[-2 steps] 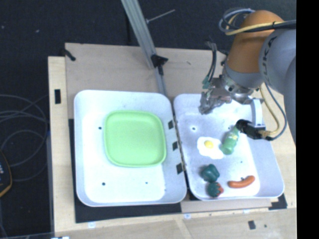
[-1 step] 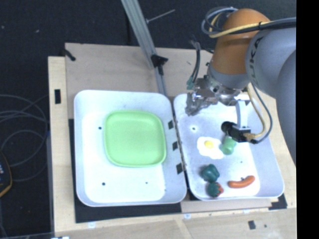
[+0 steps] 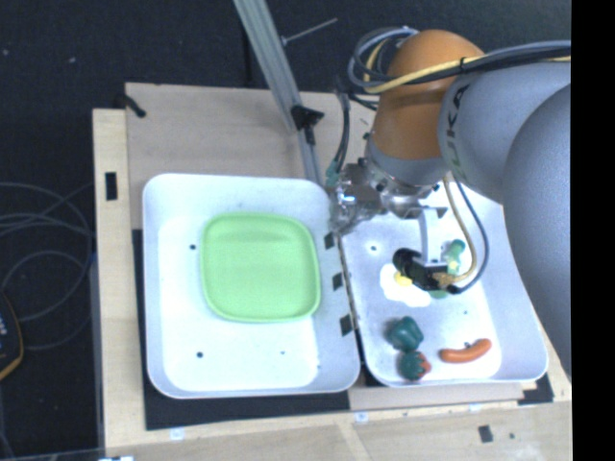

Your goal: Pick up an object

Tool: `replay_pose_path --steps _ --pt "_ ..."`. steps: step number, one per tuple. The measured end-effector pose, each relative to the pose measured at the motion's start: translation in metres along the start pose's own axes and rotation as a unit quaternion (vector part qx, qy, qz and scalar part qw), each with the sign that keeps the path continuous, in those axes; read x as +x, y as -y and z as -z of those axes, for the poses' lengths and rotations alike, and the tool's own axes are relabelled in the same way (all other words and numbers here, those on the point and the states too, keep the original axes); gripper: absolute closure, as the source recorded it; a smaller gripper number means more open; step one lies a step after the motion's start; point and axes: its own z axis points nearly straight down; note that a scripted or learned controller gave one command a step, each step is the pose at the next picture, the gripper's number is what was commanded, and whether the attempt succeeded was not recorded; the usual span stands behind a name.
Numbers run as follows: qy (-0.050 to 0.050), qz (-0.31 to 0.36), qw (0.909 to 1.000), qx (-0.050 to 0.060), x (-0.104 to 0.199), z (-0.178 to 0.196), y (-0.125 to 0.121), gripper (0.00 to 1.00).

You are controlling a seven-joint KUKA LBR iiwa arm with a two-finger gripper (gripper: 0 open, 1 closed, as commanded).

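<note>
- The arm (image 3: 524, 133) comes in from 3 o'clock, and its orange band (image 3: 423, 84) sits over the far edge of the right bin (image 3: 509, 339).
- The gripper (image 3: 348, 206) is down at the right bin's 10 o'clock corner, right by the rim it shares with the left bin (image 3: 173, 353). From where I stand I honestly can't tell if it's open or closed. I don't see anything in it.
- Stuff to grab in the right bin:
  - The green pepper (image 3: 405, 331) is at about 7 o'clock.
  - A smaller green-and-red thing (image 3: 414, 364) is just beside the pepper on the 6 o'clock side, close to the front rim. I can't make out what it is.
  - An orange-red sausage (image 3: 465, 351) lies flat at 5 o'clock, apart from the pepper.
  - A pale yellow blob (image 3: 392, 282) is at 9 o'clock, partly covered by the robot's own hardware.
- All of those are well apart from the gripper, at the opposite end of the bin.
- The left bin has one light green plate (image 3: 259, 265), lying flat pretty much dead centre.
- A grey pole (image 3: 269, 51) slants in from 12 o'clock and ends near where the two bins meet.
- Both bins sit on a tan bench (image 3: 202, 123).
</note>
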Motion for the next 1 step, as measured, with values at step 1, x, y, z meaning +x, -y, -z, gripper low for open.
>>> replay_pose_path --steps 1 --pt "0.000 0.000 1.0000 0.000 0.0415 0.0101 0.0073 1.00"
